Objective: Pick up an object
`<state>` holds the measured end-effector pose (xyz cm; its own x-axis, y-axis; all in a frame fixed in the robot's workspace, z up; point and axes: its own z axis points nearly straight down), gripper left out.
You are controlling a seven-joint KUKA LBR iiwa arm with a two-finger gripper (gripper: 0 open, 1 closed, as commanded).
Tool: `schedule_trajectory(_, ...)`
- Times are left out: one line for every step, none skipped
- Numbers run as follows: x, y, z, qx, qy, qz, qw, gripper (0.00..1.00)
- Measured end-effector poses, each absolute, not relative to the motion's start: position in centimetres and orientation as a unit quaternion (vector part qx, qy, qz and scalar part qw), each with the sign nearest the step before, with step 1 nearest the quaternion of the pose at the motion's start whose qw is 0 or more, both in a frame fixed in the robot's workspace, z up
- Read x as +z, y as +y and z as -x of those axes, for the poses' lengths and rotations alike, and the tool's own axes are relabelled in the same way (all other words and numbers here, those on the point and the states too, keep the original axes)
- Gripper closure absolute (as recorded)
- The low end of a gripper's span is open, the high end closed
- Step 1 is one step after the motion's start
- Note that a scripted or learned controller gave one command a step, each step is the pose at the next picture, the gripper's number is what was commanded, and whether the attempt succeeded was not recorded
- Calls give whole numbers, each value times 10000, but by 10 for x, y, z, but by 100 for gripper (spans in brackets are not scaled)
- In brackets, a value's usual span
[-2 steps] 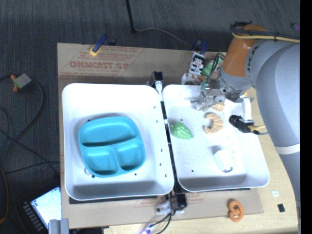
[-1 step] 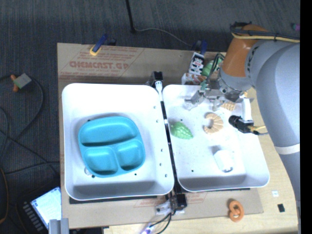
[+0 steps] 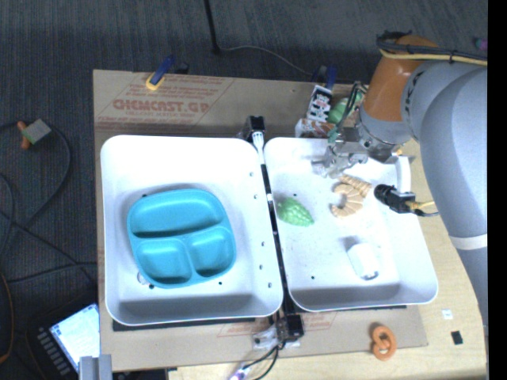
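One gripper [image 3: 339, 163] is being presented at the 12 o'clock end of the 3 o'clock bin [image 3: 396, 236], low over the bin floor. How far it is being opened cannot be told from the camera view, and nothing is being seen in its grasp.

Three candidate objects are lying in this bin. A tan object [image 3: 349, 195] is lying just beside the gripper, at its 5 o'clock; whether the two are touching cannot be told. A green object [image 3: 294, 211] is lying at the gripper's 8 o'clock, near the wall facing the neighbouring bin. A white object [image 3: 363, 259] is lying well apart, at the gripper's 6 o'clock.

Outward from the gripper, the orange band [image 3: 390, 85] and the grey arm [image 3: 451, 133] are being extended in from 2 o'clock. A blue divided tray [image 3: 182, 236] is lying in the 9 o'clock bin [image 3: 127, 165].

The following faults are being judged possible:

1. Bare floor is being closed on, because the gripper is standing toward 11 o'clock of the tan object rather than over it.
2. The tan object is being pinched at one edge only and is slipping free on the lift, because its outline is looking irregular.
3. The tan object is being pushed toward 5 o'clock instead of being grasped.
4. The 12 o'clock bin wall is being struck, because little clearance is being left there.
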<state>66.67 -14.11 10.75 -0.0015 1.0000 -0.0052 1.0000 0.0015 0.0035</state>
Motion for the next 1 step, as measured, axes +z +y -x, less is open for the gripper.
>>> schedule_trajectory(107, -141, -667, -10, 7075, -7067, 33, 0)
